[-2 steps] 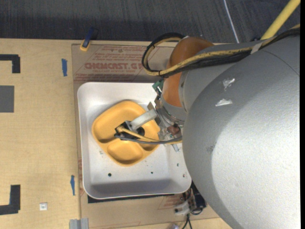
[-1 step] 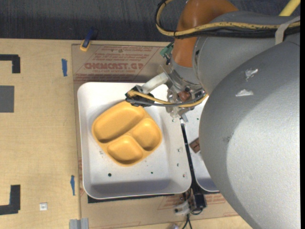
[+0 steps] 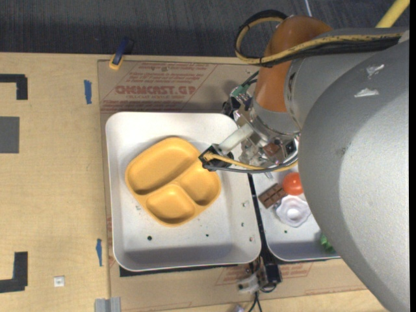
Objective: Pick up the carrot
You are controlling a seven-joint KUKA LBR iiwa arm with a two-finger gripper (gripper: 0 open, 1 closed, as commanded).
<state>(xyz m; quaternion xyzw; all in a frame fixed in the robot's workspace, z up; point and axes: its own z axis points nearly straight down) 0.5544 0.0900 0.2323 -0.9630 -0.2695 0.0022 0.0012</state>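
- A shallow white plastic bin (image 3: 118, 174) sits on the left. A second shallow white bin (image 3: 283, 242) stands just beside it on the right, and the two rims meet along a dark seam.
- The grey robot arm (image 3: 364, 148) with its orange band (image 3: 286, 57) reaches in from the right and covers most of the right bin.
- The gripper (image 3: 260, 149) hangs over the far end of the seam between the bins, at the far left corner of the right bin. It is too crowded with hardware to tell whether it is spread or pressed together, and nothing can be seen held in it.
- A small orange-red rounded thing (image 3: 294, 182) lies in the right bin, near the gripper on its right, partly tucked under the arm. It has a carrot's colour, but too little shows to be sure of its shape.
- A brown ridged rectangular block (image 3: 271, 194) lies tilted just left of it, near the seam.
- A white lumpy plastic piece (image 3: 292, 211) lies just nearer than these two, touching or almost touching the orange-red thing.
- A bit of green (image 3: 324, 241) peeks out at the arm's edge, nearer still.
- A yellow-orange plastic plate with three compartments (image 3: 172, 181) lies in the middle of the left bin.
- A brown cardboard sheet with red print (image 3: 156, 83) lies under both bins on the tan bench (image 3: 52, 194).
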